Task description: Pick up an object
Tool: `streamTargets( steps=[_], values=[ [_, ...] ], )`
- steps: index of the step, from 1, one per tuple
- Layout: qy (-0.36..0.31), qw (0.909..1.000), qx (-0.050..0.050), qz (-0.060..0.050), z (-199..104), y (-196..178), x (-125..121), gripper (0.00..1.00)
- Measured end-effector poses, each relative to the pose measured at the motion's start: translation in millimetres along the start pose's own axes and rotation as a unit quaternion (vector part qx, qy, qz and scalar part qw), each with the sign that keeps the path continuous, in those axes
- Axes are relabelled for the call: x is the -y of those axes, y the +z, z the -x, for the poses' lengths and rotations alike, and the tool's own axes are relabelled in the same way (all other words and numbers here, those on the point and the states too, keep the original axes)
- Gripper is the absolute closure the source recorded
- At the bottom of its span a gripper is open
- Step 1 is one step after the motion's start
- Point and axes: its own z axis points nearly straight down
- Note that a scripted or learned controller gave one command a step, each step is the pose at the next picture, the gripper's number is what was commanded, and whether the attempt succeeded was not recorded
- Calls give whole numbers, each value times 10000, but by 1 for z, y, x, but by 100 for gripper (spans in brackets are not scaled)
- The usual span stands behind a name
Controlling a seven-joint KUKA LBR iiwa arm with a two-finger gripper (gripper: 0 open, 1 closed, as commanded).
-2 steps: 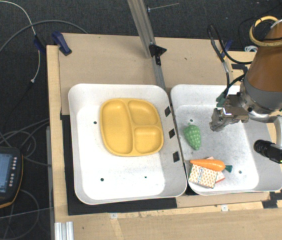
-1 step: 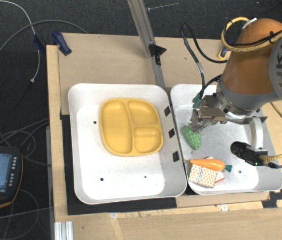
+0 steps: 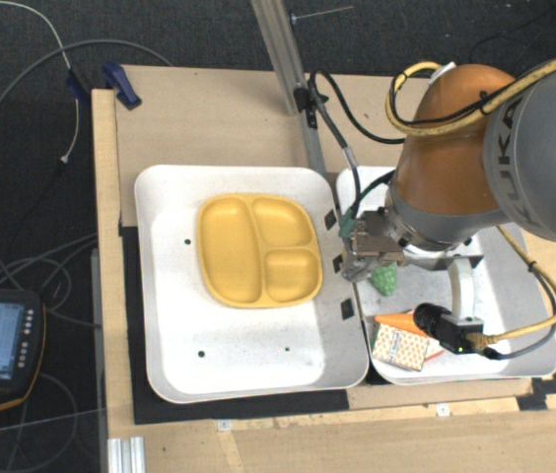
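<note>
Hovering low with gripper [image 3: 369, 264] in right bin [image 3: 515, 363], just above green item [image 3: 385, 281] near its left wall, grip state impossible to tell, needing centring over green item, clearing wall and orange carrot [image 3: 406, 320] before closing

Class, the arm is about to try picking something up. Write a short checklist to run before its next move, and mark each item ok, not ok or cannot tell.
1. Hand over the right bin: ok.
2. Green object close beneath hand: ok.
3. Object between fingers: cannot tell.
4. Yellow plate out of the way, in left bin: ok.
5. Orange stick and patterned packet apart from hand: ok.
</note>
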Motion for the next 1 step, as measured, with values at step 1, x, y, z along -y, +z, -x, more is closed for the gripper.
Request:
streamTargets(
  steps=[1],
  values=[
    [-4, 10000, 1, -4, -56, 14, 9, 100]
  ],
)
